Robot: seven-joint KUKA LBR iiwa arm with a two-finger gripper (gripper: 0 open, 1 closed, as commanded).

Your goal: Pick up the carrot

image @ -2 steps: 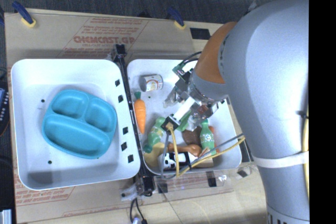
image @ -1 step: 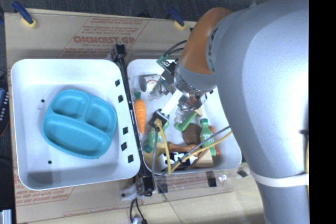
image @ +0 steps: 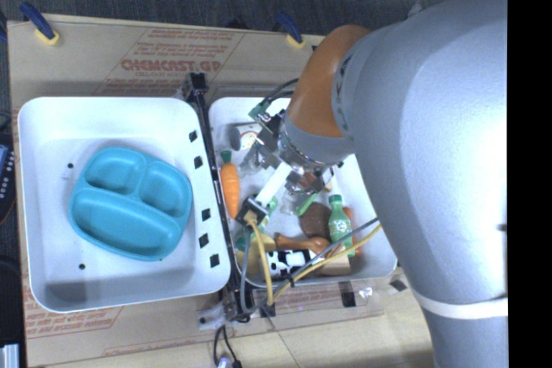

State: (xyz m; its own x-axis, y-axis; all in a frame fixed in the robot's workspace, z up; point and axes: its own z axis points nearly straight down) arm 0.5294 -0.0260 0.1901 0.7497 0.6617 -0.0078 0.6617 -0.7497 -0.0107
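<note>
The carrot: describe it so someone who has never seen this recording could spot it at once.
Two white bins sit side by side; take the right bin, the cluttered one under the grey arm. The carrot lies along that bin's left wall, next to the divider. It is the plain orange tapered piece with a green top, unlike the green bottle and the brown items further right.

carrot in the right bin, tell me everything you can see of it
The carrot is a small orange toy-like piece with a green tip at its far end. It lies flat, lengthwise along the left wall of the right bin, near the divider. The gripper hangs to its right, not touching it.
</note>
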